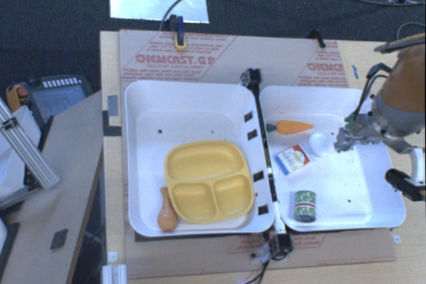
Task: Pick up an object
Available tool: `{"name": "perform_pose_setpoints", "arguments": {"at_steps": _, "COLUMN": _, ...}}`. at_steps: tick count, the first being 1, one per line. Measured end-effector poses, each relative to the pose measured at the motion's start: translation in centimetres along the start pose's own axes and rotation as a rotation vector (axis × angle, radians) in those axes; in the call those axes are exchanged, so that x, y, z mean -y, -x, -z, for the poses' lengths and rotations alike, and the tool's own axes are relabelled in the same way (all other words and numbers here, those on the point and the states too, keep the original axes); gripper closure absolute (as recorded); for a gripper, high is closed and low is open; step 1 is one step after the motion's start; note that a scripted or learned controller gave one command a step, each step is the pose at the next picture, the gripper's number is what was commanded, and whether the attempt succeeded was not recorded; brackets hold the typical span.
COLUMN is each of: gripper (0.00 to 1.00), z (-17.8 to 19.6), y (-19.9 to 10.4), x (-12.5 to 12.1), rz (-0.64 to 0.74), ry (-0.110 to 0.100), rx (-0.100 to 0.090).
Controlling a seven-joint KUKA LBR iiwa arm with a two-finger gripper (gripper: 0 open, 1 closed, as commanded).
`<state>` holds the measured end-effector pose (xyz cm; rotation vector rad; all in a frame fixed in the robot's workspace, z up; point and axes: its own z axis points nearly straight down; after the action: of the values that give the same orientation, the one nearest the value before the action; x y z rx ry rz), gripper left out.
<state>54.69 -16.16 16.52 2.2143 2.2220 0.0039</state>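
In the right bin (373, 209), the white ball (319, 143) sits just left of the gripper (345, 141); I cannot tell the gripper's state.

Yellow tray (209, 179) smooth glossy plastic; white bins (193, 103) matt plastic; bench board (219, 56) printed cardboard.

Yellow tray (209, 180) left bin; carrot (293, 127), can (305, 205) right.

Open floor right of can (305, 205)
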Motion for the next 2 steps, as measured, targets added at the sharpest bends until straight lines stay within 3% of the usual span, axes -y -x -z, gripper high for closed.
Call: {"name": "perform_pose_setpoints", "arguments": {"at_steps": 2, "gripper": 1.0, "z": 9.1, "y": 0.3, "x": -1.1, "rz": 0.002, "ry": 0.001, "rx": 0.001}}
